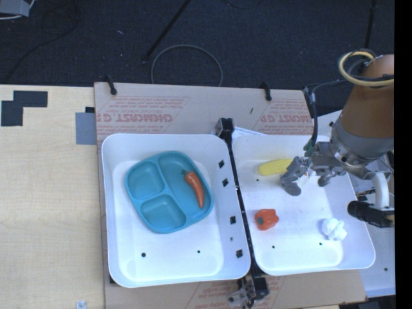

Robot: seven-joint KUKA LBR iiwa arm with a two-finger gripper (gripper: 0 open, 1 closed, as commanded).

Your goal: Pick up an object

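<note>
End effector (308,176) sits low over the right bin (360,256), prob. placed to go for the yellow corn-like piece (275,167) lying just beside it to its left; nothing is seen between the fingers, and whether they stand wide or narrow can't be told, as the grey parts blur together w/ the wrist. Red pepper (266,219) lies below-left of it, crumpled white item (332,228) below-right, orange carrot (195,187) on blue tray (151,195) well apart to its left, in the other bin; arm's upper part is cut off at the frame edge.

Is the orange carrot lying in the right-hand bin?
No. The orange carrot lies on the blue divided plate in the left bin.
</note>
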